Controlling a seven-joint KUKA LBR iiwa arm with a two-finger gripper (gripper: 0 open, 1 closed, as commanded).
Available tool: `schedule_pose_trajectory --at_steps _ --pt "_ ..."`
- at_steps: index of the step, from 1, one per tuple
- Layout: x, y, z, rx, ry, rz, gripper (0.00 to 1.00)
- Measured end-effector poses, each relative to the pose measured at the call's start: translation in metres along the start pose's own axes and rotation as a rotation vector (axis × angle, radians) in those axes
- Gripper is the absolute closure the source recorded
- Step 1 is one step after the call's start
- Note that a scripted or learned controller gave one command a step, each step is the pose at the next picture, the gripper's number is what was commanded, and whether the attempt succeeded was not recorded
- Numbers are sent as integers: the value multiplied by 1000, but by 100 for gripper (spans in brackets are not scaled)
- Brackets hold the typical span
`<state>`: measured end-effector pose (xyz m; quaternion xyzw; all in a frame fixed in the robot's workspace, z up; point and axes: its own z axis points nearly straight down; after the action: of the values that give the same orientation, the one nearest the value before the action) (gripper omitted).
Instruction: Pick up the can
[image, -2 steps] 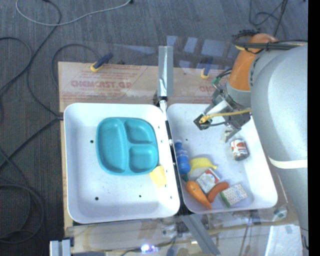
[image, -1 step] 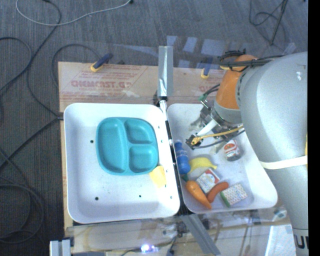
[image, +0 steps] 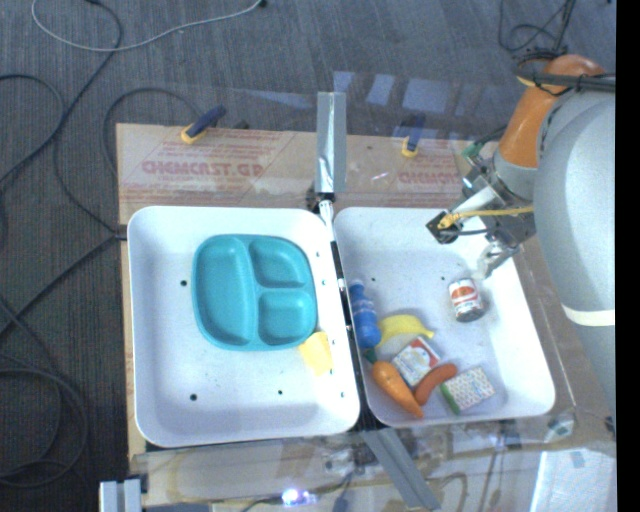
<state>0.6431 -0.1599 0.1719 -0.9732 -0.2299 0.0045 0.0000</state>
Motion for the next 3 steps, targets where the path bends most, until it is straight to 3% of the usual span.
schedule_pose_trajectory --at_steps 1,2,3 --pt "0 0 0 0 0 0 0" --pt "-20 -7 62 1 2 40 0" --pt "-49 -16 84 -1 20 -21 0"
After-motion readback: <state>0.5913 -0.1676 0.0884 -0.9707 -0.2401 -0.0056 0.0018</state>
